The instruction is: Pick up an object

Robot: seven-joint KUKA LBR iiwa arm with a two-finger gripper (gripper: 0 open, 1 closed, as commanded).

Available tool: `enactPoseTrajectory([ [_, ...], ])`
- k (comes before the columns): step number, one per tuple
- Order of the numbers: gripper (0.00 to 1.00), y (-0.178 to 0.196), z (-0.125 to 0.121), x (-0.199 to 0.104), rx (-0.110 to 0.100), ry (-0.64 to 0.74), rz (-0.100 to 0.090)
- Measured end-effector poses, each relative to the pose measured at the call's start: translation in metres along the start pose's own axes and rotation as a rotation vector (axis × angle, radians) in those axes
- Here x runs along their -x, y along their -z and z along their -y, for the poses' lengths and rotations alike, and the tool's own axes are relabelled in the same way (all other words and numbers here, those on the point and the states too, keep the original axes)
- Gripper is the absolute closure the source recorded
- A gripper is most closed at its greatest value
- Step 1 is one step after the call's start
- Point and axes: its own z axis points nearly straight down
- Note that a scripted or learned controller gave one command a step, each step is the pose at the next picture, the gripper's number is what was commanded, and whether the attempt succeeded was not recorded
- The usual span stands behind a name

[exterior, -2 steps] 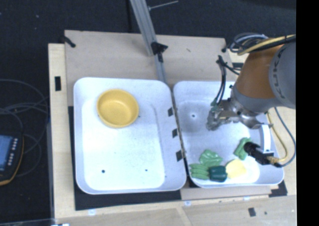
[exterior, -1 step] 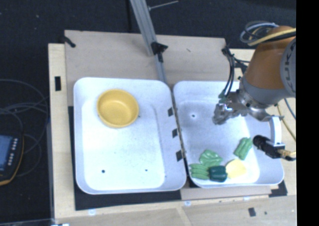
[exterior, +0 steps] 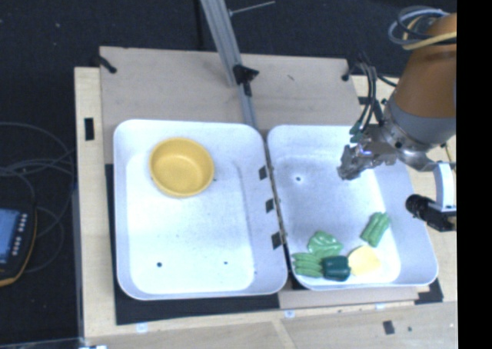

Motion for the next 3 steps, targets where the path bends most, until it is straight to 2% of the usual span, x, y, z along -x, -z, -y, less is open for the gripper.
enactPoseTrajectory([
  [1,1.0,-0.014,-0.002,-0.047,-0.006,0.003,-0.001],
  [2,1.0,-0.013,-0.016,-0.091,-0.006,0.003,-0.001],
  [3,1.0,-0.027,-0.026,-0.149,-0.007,0.004,-0.001],
])
